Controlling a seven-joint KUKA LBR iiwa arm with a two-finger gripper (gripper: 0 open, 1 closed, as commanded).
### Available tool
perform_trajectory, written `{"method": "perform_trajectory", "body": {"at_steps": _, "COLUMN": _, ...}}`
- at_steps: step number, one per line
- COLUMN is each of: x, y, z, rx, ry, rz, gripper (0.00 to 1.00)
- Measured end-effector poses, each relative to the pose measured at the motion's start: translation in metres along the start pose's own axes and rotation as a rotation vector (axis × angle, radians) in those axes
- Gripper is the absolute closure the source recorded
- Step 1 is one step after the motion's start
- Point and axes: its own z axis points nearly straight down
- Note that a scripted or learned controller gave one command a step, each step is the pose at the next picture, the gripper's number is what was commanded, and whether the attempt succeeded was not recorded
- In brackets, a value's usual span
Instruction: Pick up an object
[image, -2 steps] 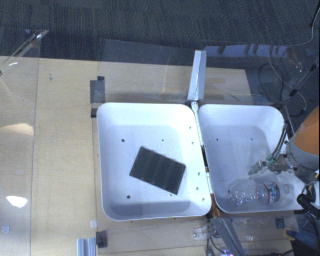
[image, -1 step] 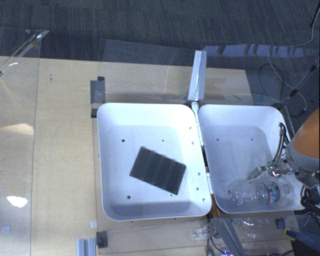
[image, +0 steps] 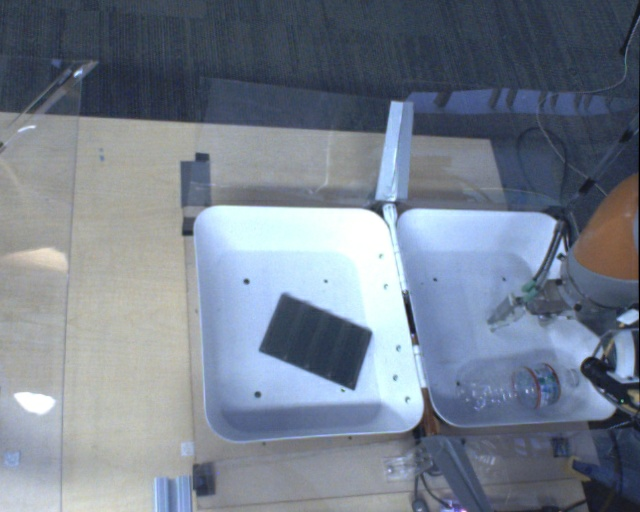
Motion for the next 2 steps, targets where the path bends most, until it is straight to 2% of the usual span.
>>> {"method": "perform_trajectory", "body": {"at_steps": 1, "x": 0.002, "y": -0.052, "z": -0.001, "rx": 0.001, "ry": 0.001, "rz": -0.062, "gripper": 0.0}}
{"method": "perform_trajectory", "body": {"at_steps": 2, "x": 0.003, "y": -0.048, "z": -0.013, "rx": -0.007, "ry": -0.001, "rz": -0.066, "gripper": 1.0}}
